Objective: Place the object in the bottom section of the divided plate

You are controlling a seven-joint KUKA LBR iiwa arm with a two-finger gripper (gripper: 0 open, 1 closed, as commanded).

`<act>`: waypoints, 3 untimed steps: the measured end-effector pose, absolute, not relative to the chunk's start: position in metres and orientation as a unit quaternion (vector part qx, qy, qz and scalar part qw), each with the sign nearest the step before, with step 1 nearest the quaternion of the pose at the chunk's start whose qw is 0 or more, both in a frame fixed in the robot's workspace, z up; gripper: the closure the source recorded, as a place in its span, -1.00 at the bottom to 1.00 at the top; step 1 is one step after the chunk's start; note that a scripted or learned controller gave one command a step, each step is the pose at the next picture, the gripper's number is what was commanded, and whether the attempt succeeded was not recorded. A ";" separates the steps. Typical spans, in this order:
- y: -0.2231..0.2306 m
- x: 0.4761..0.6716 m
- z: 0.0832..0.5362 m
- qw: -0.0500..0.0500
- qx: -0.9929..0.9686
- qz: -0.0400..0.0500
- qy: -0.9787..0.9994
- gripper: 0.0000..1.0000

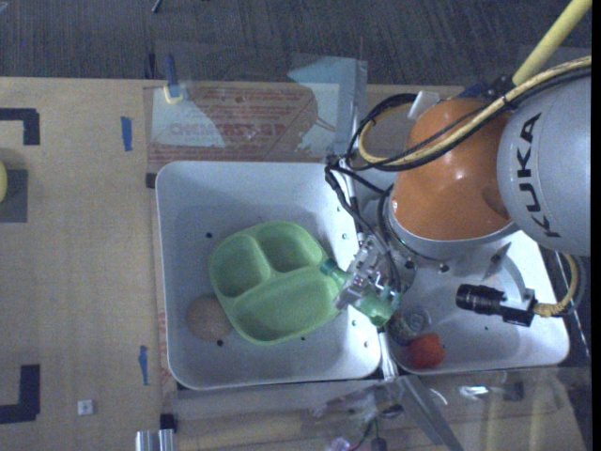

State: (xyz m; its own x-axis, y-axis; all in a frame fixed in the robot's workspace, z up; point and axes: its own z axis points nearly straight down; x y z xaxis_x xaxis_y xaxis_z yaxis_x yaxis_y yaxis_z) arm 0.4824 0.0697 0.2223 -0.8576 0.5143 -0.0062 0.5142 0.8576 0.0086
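The green divided plate [272, 285] lies in the left white bin [188, 205], with two small sections at the top and one large section at the bottom. My gripper [362, 278] hangs at the plate's right rim, over the wall between the two bins. A green object [378, 304] lies right under it, reaching from the plate's edge toward the right bin. The wrist hides how it sits against the gripper. A tan ball [207, 318] rests on the bin floor against the plate's lower left edge.
In the right bin [535, 346], a red round object [427, 349] and a grey round object [408, 325] lie near the front left corner. The arm's orange band [451, 172] and cables cover most of that bin. A clear plastic sheet [244, 116] lies behind the left bin.
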 end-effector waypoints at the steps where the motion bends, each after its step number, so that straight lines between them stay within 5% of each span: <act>1: 0.089 0.480 0.307 0.002 0.296 0.001 0.955 1.00; 2: 0.103 0.479 0.212 0.000 0.335 0.000 0.942 1.00; 3: 0.103 0.480 0.212 0.001 0.335 0.000 0.942 -1.00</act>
